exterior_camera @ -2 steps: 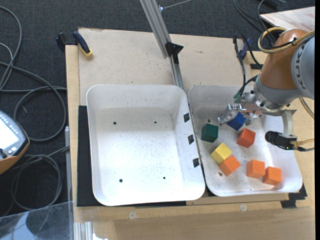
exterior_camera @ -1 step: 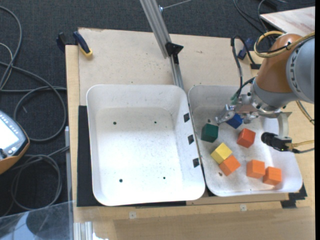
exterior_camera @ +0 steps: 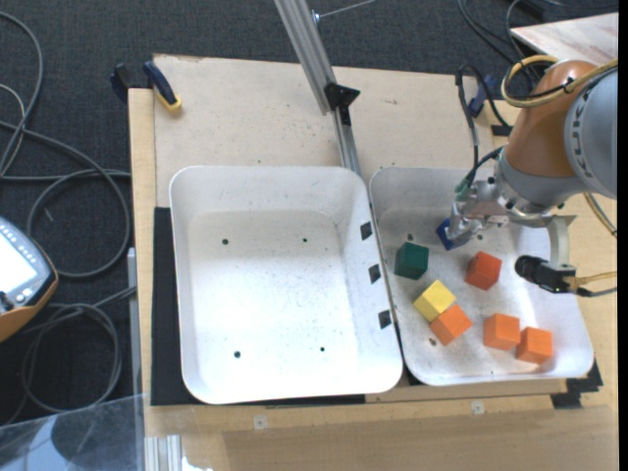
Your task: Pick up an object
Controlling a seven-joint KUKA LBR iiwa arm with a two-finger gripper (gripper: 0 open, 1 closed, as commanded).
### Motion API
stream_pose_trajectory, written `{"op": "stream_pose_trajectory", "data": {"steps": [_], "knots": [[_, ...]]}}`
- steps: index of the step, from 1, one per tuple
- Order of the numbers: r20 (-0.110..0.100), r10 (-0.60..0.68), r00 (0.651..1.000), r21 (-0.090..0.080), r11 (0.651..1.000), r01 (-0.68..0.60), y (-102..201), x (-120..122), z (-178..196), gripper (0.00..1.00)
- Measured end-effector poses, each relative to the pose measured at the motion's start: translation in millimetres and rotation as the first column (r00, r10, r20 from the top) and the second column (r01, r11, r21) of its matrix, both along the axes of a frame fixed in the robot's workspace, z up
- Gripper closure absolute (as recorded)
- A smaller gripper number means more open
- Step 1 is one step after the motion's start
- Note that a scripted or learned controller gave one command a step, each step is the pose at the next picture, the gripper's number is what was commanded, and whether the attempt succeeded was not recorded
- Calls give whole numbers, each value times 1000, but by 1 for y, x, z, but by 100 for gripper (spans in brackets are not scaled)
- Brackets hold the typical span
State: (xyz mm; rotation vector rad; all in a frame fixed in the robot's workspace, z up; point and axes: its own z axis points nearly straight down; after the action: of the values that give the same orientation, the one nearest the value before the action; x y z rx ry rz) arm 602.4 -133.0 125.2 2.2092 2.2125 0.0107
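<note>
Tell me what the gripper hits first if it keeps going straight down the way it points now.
Probably the small blue block, which sits right at the tip of the two-finger gripper in the right white bin. Depth is unclear from this slanted view; it could land on the bin floor just beside the block.

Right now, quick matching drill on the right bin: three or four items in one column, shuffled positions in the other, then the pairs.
Items
1. green block
2. yellow block
3. gripper
4. blue piece

Positions
A. touching an orange block, mid-bin
B. low over the bin's far part, under the orange wrist band
C. right at the gripper's tip, grasp unclear
D. alone, nearest the divider between the bins

Pairs: 1-D, 2-A, 3-B, 4-C
</note>
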Motion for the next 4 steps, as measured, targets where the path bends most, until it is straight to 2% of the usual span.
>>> {"op": "stream_pose_trajectory", "data": {"steps": [1,2,3,4], "knots": [[-11,2,1000,5,1000,-2,10,4,57,100],[-12,1,1000,5,1000,-1,10,6,95,100],[-15,6,1000,8,1000,-6,66,12,107,100],[-18,7,1000,8,1000,-7,125,7,112,100]]}}
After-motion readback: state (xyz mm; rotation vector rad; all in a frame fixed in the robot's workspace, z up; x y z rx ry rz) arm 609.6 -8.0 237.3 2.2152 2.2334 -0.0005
